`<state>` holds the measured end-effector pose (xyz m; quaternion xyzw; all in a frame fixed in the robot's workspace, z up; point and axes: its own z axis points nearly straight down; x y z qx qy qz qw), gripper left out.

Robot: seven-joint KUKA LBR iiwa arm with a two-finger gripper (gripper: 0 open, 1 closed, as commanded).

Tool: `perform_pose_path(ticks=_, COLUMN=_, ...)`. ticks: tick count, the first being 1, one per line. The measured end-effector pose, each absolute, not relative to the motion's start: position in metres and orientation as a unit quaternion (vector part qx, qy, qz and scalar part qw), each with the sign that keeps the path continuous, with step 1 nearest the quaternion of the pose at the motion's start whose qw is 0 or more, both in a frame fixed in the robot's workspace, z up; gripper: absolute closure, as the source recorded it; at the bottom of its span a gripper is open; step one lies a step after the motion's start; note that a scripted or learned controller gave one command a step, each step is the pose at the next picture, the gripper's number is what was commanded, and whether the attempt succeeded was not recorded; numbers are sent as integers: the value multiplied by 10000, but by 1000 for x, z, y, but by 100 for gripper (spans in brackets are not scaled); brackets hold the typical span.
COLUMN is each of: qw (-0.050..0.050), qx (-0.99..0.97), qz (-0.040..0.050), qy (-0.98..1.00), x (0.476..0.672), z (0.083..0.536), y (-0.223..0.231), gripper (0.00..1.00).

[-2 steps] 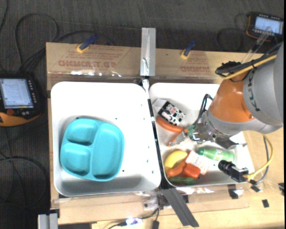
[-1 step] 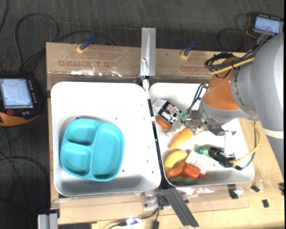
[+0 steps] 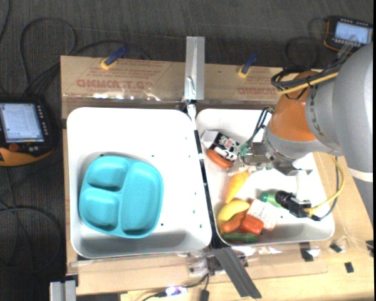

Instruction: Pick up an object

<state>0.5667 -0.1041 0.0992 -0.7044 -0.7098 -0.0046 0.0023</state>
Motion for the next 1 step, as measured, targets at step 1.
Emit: perform_pose_path(ticks=1, qw=27, qx=-6748, qz=14, qy=-7380, x=586, z=183, y=-66, gripper=100)
